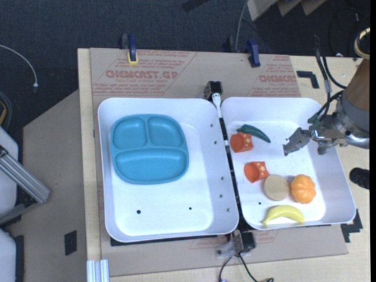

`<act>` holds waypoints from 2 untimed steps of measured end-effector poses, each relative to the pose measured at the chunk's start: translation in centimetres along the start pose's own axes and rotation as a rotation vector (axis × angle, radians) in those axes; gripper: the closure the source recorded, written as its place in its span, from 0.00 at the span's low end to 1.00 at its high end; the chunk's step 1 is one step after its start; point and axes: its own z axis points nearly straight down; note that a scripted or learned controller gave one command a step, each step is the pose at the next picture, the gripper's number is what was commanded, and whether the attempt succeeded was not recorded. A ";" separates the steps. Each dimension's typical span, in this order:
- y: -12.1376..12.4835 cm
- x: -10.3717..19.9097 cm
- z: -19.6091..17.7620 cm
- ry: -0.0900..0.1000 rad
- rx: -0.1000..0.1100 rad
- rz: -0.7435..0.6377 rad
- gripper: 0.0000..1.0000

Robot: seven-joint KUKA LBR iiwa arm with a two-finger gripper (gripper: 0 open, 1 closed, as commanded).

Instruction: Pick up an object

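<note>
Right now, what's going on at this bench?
A robot arm reaches in from the right, its gripper over the right bin with nothing between its fingers. That bin holds a green pepper, two red pieces, a beige disc, an orange and a banana. A blue divided plate sits in the left bin.

We see our arm (359, 101) reaching in from the right edge of the view, its wrist angled down and toward the left. Our gripper (302, 140) hangs at the end of it, its dark fingers (294, 143) pointing left and spread apart with nothing held between them.
</note>
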 end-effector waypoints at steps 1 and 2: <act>-0.6 0.0 6.2 0.002 0.008 0.001 0.00; -1.0 0.4 12.6 0.003 0.007 0.001 0.00</act>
